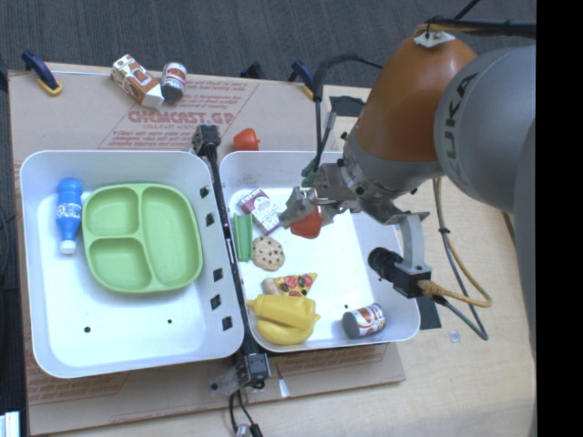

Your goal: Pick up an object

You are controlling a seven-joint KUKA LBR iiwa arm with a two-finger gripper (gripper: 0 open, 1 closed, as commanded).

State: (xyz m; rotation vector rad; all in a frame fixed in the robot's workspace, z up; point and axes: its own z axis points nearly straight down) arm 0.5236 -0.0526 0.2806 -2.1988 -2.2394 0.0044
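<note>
Landmark for all positions: the black divider (221, 244) where the two bins meet. Far left of it, against the outer wall of the left bin (36, 317), lies a blue bottle (68, 213); between bottle and divider a green sectioned plate (142, 236) takes up most of that bin's upper floor, bare white floor below it. Just right of the divider, in the right bin (401, 330): a green stick (242, 237) lying along the divider, a small purple-and-white packet (263, 209) up top, a cookie (269, 254), a pizza slice (291, 285), and a yellow banana-like toy (282, 320) at the near wall. Further right, over the bin's middle, the gripper (308, 215) hangs with a red object (308, 224) at its fingertips; the red piece appears to sit between the fingers, so they read as closed on it, though the view is steep and whether it is clear of the floor cannot be told. A small can (366, 320) lies far right of the divider near the bin's near corner. Judgement: grasp step in hand, lift pending. Next move calls for a straight vertical rise, keeping the squeeze. Room: open white floor right of the gripper; packet and cookie near on the divider side, so no sideways drift that way; bin walls well apart from the grasp point
</note>
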